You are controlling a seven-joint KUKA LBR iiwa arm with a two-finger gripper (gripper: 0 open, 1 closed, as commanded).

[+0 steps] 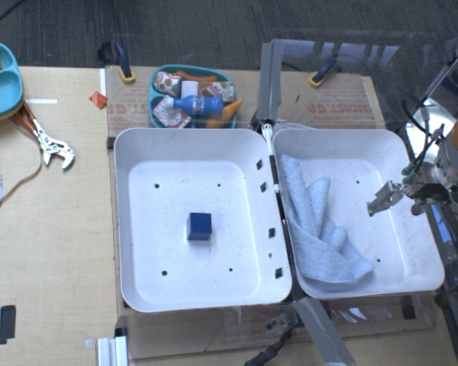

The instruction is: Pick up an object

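A small dark blue cube (200, 226) sits flat near the middle of the left bin (137, 166). A crumpled light blue-grey cloth (317, 231) lies along the left side of the right bin (366, 147), running from its back toward the front edge. My gripper (388, 198) hangs over the right half of the right bin, to the right of the cloth and apart from it. I see nothing held in it. The arm's wrist (435, 175) comes in from the right edge.
Behind the left bin stands a blue tub (192, 97) full of mixed items. A wrench (53, 149) and a turquoise dish (0, 78) lie on the wooden bench at far left. Clamps (320, 73) sit at the back edge.
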